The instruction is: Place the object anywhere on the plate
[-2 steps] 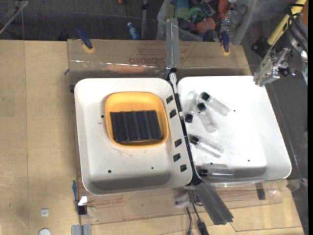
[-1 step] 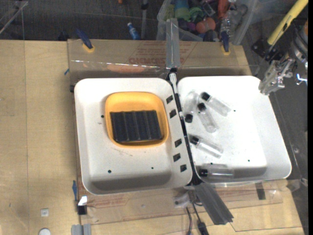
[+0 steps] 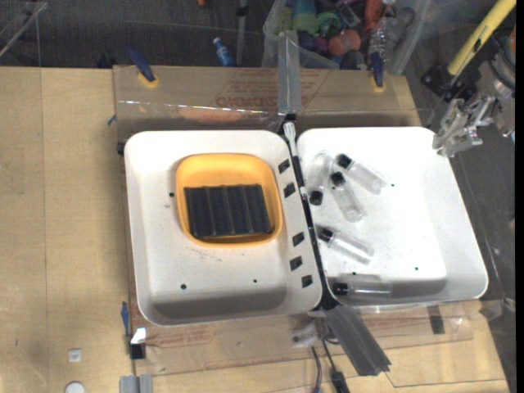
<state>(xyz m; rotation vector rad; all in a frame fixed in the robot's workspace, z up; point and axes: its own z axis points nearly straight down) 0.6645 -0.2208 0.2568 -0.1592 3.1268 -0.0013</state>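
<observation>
Several clear vials (image 3: 357,175) right of the plate (image 3: 227,197) look light, slippery; grip midbody. Your pincer's (image 3: 460,131) state: cannot tell.

Robotics lab — wooden bench (image 3: 49,178), white bins (image 3: 147,219), toy crate (image 3: 344,11) (clutter behind).

Clear black-capped vials (image 3: 348,188) lie scattered — yellow plate (image 3: 228,197) in the other bin.

Wooden bench (image 3: 57,219), toy-filled clear tub (image 3: 352,15) behind
</observation>
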